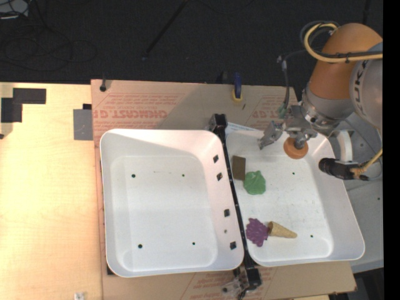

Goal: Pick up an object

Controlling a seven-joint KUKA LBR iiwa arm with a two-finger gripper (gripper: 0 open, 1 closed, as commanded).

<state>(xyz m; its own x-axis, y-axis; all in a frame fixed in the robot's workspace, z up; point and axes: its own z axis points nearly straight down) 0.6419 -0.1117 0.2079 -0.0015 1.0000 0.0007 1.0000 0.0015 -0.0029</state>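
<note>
My gripper [284, 137] hangs over the back of the right bin [337, 227], below the arm's orange band. A round orange object [295, 149] sits right under the gripper's right side; whether it is gripped or just lying in the bin beneath I cannot tell. Further left in the same bin are a small brown block [239, 165] and a green lump [254, 182] beside it. Near the front lie a purple lump [256, 230] and a tan cone [282, 231], touching each other.
The left bin [119, 167] stands beside the right one, with a black divider strip [226, 186] between them. Both rest on a cardboard sheet [156, 108] on the wooden bench. A blue clamp [237, 85] stands at the cardboard's back edge.
</note>
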